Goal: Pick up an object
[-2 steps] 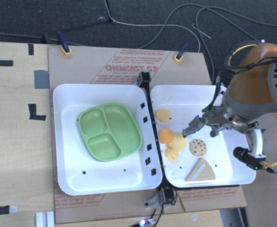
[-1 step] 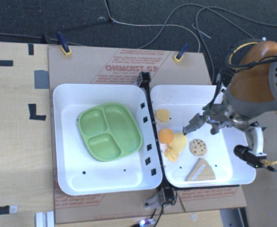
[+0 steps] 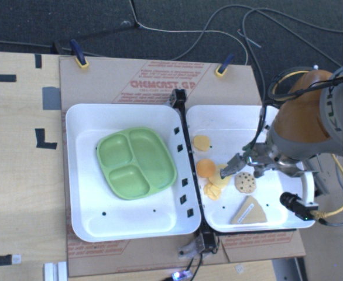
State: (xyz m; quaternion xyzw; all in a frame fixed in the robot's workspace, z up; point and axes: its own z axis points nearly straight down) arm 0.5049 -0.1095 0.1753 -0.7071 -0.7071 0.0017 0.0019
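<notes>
From the one camera above the counter, we see two shallow white bins side by side on a sheet of printed cardboard that two clamps hold at its far edge. The left bin carries a green divided plate, which lies near that bin's middle, slightly toward its far right part.

The right bin holds the small things. A pale yellow round piece lies near the bin's left wall, toward the far side. Nearer to us, an orange round piece lies by the same wall, touching a cluster of yellow pieces just below it. A brown speckled cookie lies near the middle of the bin, and a tan wedge lies close to the near edge.

The arm reaches in from the right, its orange band above the bin's right side. The pincer sits low between the orange piece and the cookie, its dark tip beside the yellow cluster. We cannot tell how it stands, spread or pressed together, and we see nothing gripped in it.
</notes>
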